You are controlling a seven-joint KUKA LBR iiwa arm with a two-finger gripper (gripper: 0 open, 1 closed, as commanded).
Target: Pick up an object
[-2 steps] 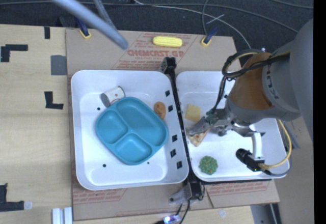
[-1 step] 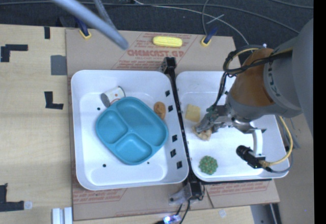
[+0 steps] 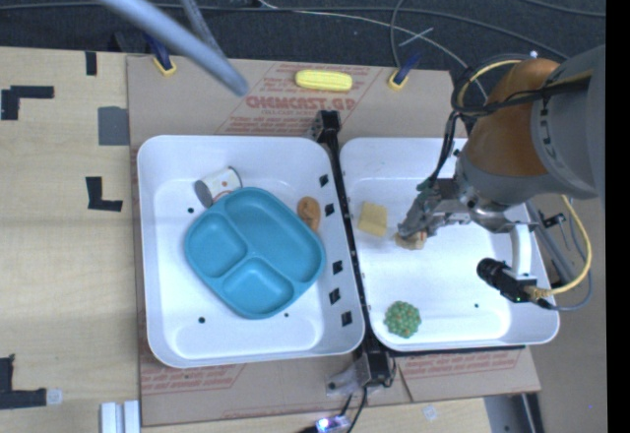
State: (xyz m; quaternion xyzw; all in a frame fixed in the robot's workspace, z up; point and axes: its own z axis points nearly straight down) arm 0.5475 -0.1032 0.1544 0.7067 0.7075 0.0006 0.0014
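The pincer (image 3: 413,232) is down in the right bin (image 3: 448,160), directly over a small brown object (image 3: 411,241) near that bin's left side. Whether it is apart, together or clamped cannot be told.

Procedure: centre the pincer on the brown object, seat it fully, close, then lift vertically, clear of the yellow block (image 3: 373,219) just to the left.

Count, right bin: one brown object, one yellow block, one green ball (image 3: 402,319). Left bin (image 3: 157,254): one blue divided tray (image 3: 254,251), one white cup (image 3: 218,185), one orange item (image 3: 309,212). Tabletop (image 3: 59,254), far side: one yellow corn cob (image 3: 323,80).
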